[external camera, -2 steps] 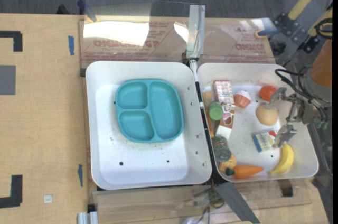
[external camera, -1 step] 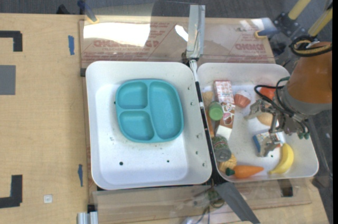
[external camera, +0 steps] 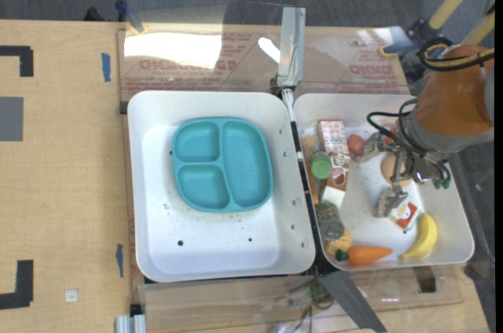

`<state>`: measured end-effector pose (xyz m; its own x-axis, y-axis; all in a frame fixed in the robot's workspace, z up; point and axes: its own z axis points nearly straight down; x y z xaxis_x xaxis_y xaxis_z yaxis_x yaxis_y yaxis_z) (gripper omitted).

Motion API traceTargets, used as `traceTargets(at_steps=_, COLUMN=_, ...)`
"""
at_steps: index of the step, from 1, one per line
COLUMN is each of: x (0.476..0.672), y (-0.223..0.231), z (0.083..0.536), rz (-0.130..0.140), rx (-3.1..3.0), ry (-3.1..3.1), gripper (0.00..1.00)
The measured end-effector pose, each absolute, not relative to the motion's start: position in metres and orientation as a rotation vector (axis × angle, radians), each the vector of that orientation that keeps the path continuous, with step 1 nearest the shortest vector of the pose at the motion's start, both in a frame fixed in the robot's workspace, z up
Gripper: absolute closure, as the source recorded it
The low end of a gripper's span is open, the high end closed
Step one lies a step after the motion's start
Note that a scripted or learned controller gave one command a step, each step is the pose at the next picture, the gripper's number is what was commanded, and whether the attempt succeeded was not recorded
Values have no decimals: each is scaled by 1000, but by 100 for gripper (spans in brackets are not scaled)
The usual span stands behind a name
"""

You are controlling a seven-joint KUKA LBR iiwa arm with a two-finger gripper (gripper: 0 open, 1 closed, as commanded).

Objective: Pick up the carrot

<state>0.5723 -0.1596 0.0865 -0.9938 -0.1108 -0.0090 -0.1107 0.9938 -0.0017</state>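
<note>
1. The carrot lies flat at the right bin's near rim, about 6 o'clock, with a banana just beside it at 4 o'clock.
2. The gripper hangs at mid-bin, apart from the carrot, probably poised to descend; whether its jaws are parted I cannot tell.
3. A teal divided plate sits in the left bin.

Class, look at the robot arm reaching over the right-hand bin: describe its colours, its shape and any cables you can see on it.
The arm is a thick rounded cylinder, orange above and grey below. Black cables loop around it. The gripper is a small cluster of grey metal parts.
</note>
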Motion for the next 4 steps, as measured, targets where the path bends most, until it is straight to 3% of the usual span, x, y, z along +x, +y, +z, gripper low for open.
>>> traceTargets(at_steps=1, x=577, y=-159, z=102, rz=-8, rx=-175, ry=3112, gripper=100)
traceTargets(at_steps=2, x=504, y=-166, z=156, rz=-2, rx=-925, ry=2998, gripper=100)
traceTargets(at_steps=3, x=499, y=-170, z=144, rz=3, rx=-1524, ry=2746, gripper=100)
traceTargets(at_steps=4, x=482, y=-180, z=200, rz=-9, rx=-1587, ry=2702, gripper=100)
